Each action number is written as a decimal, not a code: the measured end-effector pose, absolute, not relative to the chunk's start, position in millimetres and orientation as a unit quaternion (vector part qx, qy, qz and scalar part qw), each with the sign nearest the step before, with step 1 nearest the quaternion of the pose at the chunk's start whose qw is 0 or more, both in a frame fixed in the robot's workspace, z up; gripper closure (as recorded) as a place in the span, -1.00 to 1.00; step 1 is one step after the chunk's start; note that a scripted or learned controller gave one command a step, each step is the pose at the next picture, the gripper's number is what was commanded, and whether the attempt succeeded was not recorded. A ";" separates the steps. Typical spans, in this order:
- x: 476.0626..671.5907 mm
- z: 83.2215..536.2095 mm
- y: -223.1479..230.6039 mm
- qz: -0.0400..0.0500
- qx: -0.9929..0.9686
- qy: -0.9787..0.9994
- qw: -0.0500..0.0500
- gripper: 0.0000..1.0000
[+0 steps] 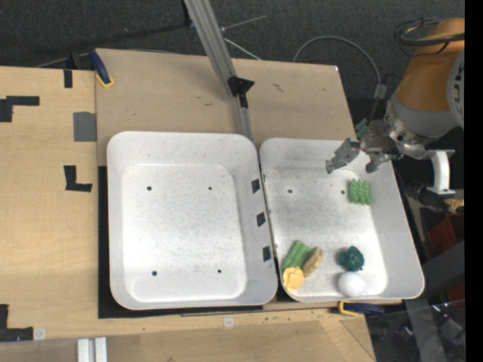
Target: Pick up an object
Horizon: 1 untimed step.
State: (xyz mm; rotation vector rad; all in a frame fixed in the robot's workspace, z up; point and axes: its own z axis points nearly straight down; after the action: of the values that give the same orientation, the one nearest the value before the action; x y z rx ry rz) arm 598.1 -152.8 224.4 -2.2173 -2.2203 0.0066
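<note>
A slanted metal rail (pixel 220 51) runs down from the top centre of the frame to the gap between the two bins, ending in a black clamp (pixel 240 86). The left bin (pixel 121 202) sits centre-left; the right bin (pixel 302 164) lies beside it, touching along the middle seam. In the right bin, a green ridged block (pixel 360 192) lies near the right wall, just below the gripper. Along the bottom edge sit a green and tan piece (pixel 302 255), a yellow piece (pixel 293 278) touching it, a dark green ball (pixel 350 259) and a white ball (pixel 351 283) just under it.

The bins rest on a brown board (pixel 173 89) over a pale wooden bench (pixel 45 202) with black tape marks; dark carpet (pixel 90 13) fills the top. A cable (pixel 332 44) loops at the upper right.

The gripper (pixel 355 157) hangs over the right bin's upper right part, fingers spread apart, with nothing between them; it is close above the green block, apart from it.
</note>
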 end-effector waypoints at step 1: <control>597.3 180.6 -154.0 0.002 -0.707 -0.707 0.002 -1.00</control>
State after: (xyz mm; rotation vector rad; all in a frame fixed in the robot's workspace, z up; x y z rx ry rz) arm 597.3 -154.0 180.6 -2.2170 -2.2189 0.0075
